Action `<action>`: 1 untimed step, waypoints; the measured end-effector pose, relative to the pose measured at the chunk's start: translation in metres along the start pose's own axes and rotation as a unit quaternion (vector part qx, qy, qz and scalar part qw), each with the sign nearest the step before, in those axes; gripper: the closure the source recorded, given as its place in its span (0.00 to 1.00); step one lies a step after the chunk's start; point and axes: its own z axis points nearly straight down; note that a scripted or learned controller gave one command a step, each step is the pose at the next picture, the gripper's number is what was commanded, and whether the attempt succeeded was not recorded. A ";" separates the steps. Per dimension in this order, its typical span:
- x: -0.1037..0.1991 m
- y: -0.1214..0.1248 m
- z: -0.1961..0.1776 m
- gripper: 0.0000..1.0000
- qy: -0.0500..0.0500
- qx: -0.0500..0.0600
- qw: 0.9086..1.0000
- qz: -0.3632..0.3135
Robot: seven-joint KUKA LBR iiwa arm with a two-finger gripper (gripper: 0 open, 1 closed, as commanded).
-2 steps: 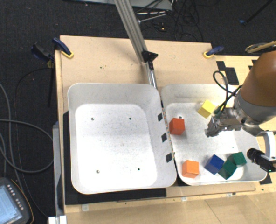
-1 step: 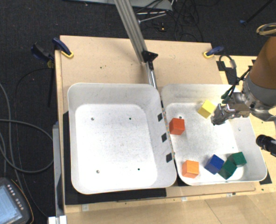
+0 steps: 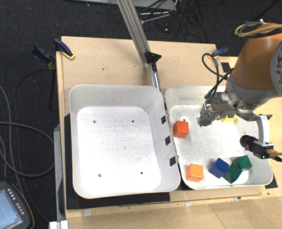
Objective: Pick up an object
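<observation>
In the right bin (image 3: 212, 144) lie an orange-red cube (image 3: 181, 129) near the left wall, a lighter orange cube (image 3: 195, 172) at the front, a blue cube (image 3: 220, 167) and two green blocks (image 3: 238, 168) at the front right. A yellow piece (image 3: 228, 119) peeks out beside the wrist. My gripper (image 3: 204, 119) hangs low over the bin's middle back, a short way right of the orange-red cube and not touching it. Nothing shows between the fingers.
The left bin (image 3: 117, 140) sits beside the right one, divided by a raised rim with black clips. A slanted metal pole (image 3: 136, 25) crosses the back of the bench. Blue clamps grip the bench's back corners. A black sensor (image 3: 255, 146) juts from the arm over the right bin.
</observation>
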 end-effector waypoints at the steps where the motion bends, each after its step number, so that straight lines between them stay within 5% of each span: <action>1: 0.053 0.000 0.009 1.00 0.000 0.000 1.000 -0.001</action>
